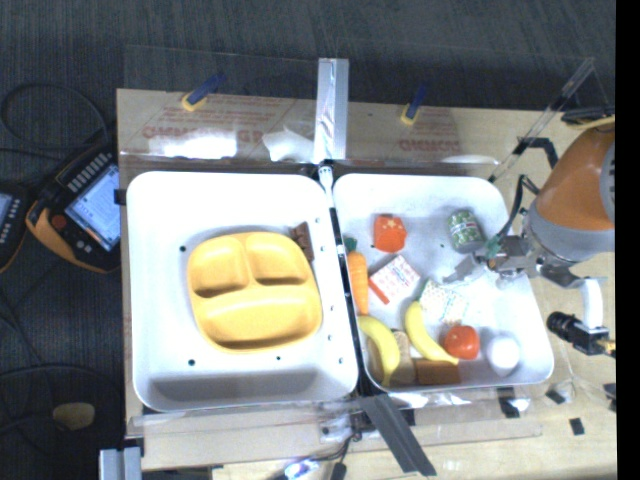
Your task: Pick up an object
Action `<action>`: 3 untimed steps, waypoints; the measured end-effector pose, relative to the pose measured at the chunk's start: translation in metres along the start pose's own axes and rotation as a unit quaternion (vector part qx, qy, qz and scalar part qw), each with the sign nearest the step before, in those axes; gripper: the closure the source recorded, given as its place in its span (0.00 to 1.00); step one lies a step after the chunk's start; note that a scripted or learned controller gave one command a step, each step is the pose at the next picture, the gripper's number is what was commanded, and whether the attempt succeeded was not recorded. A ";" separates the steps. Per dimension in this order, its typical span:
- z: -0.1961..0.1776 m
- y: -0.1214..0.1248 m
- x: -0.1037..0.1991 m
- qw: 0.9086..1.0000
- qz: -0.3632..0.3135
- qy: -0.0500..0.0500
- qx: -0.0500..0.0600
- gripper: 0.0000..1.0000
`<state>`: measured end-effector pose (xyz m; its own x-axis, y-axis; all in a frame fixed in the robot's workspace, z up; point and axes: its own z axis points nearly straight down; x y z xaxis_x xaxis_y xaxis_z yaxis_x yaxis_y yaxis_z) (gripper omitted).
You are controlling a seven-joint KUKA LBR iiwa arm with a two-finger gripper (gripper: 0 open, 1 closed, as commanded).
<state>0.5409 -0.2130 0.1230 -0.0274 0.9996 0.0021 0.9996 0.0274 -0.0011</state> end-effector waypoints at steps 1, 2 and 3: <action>0.029 0.004 0.028 0.999 -0.046 -0.006 -0.008 0.00; 0.028 0.010 0.005 0.997 -0.072 -0.001 -0.010 0.00; -0.047 0.050 0.043 0.996 -0.087 -0.002 0.000 0.00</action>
<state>0.5897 -0.1687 0.1699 -0.2001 0.9798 -0.0010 0.9798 0.2001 -0.0003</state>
